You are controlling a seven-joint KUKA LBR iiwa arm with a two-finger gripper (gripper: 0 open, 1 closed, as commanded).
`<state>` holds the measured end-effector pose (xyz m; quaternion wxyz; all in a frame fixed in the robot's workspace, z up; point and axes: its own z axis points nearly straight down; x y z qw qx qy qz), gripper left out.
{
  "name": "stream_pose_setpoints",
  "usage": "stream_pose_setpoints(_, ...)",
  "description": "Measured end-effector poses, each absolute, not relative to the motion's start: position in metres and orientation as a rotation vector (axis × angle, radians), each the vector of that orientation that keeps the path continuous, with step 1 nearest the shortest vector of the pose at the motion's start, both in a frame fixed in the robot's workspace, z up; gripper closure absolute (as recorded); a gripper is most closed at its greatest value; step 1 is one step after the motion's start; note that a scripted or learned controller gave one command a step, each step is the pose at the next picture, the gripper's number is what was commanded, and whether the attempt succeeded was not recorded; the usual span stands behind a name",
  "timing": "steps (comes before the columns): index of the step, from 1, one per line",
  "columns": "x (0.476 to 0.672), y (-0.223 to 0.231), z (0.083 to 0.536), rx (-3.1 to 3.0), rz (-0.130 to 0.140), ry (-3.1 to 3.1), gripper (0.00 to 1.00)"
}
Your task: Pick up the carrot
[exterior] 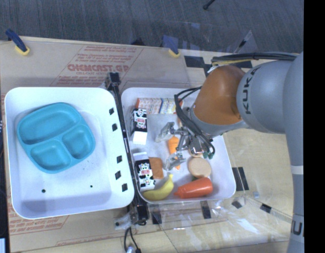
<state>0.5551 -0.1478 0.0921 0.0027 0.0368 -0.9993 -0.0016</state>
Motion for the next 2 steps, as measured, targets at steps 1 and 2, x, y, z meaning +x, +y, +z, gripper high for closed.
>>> stream_pose_setpoints(1,0.559,-0.146,0.106,0.128,-0.001,-3.141,1.00)
stream_pose_setpoints(2,0.578,-0.104,0.130,-0.502,-0.002,-3.103,1.00)
